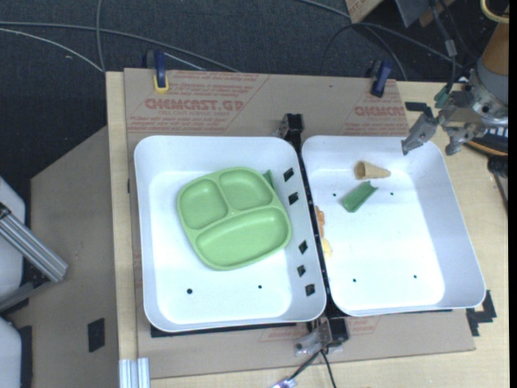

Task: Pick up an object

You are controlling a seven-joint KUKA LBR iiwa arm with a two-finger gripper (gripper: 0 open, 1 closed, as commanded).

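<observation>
While the gripper (436, 133) hovers over the right bin (452, 241) at its far right corner, fingers spread w/ nothing between, the nearest targets lie to its left and nearer the camera: tan cone (371, 170), then green wedge (357, 196), long axis diagonal.

You see the arm (494, 71) cut off by the right edge. Orange and yellow bits (321, 229) at the bin divider are too small and half hidden for you to identify.
</observation>
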